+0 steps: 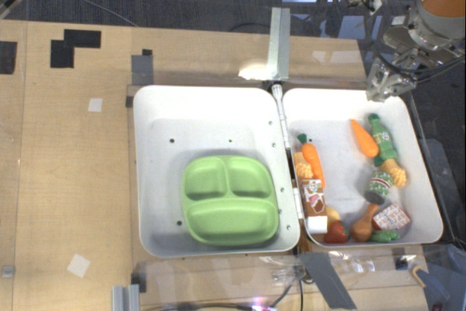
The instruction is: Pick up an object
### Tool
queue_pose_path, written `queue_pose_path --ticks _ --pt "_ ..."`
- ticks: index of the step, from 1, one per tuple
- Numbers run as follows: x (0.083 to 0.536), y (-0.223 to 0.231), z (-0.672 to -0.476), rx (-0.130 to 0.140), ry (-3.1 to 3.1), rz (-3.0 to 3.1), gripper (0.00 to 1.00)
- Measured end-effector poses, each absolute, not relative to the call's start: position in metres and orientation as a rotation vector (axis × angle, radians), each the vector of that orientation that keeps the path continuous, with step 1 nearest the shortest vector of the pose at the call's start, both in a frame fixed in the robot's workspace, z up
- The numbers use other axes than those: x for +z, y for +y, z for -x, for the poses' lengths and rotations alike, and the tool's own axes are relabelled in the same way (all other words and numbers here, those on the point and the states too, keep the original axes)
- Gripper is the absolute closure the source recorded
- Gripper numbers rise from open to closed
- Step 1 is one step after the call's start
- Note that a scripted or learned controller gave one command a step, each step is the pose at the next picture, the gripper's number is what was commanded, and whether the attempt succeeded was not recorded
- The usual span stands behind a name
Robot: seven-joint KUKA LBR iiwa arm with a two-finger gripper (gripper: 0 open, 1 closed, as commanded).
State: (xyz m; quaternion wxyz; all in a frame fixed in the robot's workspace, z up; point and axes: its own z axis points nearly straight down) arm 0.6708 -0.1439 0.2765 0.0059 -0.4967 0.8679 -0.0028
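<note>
The hand (384, 82) hangs over the far right corner of the right bin (335, 107), above the rim and apart from all the toys. Nothing is visible in its grip; how wide it stands I cannot tell, because it is small and blurred here. I judge that no object is chosen yet and the arm waits high so that it can come down freely.

The objects to pick lie in the right bin, mostly along its walls. An orange carrot (362, 138) lies touching a green bottle (381, 137) near the right wall. A second carrot (312, 156) lies by the left wall, with a small printed carton (314, 197) just below it. More small toys crowd the near edge, among them a little box (391, 217). They look like smooth, hard plastic: the carrots tapered, the bottle round, the cartons flat-sided.

The left bin (160, 113) holds a green tray (230, 199) with three compartments, matte and with rounded corners. Both bins are shallow and white, on a pale wooden table (65, 171).
</note>
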Motion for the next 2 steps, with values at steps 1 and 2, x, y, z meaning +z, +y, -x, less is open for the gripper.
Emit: queue_pose_path --ticks 1,2 --pt "0.273 -0.189 -0.671 -0.01 2.513 1.868 1.0" --pt "0.283 -0.205 -0.671 -0.012 2.239 2.191 1.0"
